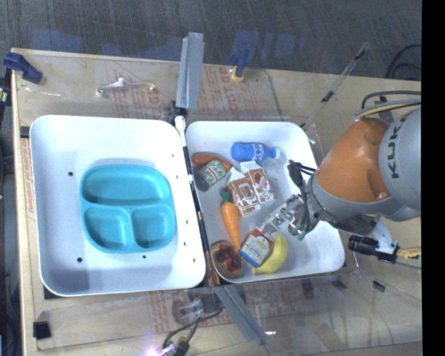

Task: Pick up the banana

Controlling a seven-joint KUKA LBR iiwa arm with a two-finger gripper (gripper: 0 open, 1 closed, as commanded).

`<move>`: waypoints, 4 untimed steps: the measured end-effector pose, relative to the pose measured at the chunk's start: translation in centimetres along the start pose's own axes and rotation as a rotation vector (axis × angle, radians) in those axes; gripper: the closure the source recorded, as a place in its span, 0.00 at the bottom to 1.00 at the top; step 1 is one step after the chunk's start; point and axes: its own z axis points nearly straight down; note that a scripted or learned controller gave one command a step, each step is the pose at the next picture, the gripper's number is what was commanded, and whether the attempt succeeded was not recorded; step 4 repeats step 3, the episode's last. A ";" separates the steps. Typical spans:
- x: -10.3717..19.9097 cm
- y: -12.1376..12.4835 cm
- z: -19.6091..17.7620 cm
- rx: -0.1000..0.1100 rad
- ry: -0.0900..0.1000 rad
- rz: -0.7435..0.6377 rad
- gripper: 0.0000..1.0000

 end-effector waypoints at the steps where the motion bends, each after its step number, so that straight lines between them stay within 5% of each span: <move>1: 3.4 4.1 -5.7 0.018 0.026 0.232 1.00; 2: 3.4 4.1 -5.7 0.018 0.026 0.232 0.00; 3: 1.6 0.2 2.3 0.009 0.022 0.111 0.00; 4: 1.6 0.2 2.3 0.009 0.022 0.111 0.00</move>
